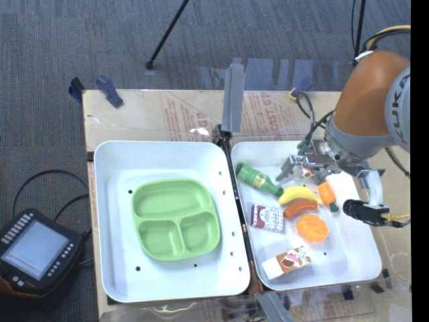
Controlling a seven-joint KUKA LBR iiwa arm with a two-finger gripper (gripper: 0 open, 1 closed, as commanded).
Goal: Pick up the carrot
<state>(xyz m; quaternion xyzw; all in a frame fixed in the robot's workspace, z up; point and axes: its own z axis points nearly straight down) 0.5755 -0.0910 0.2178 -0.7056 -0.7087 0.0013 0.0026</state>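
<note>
You've got a grey arm with a big rounded orange band, dark lettering on its grey shell, black and yellow cables, and metallic gripper hardware.

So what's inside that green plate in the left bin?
Nothing visible: the green divided plate shows three bare compartments. It sits in the left bin. The carrot, banana and other toy foods lie in the right bin. What's under the plate is covered.
</note>
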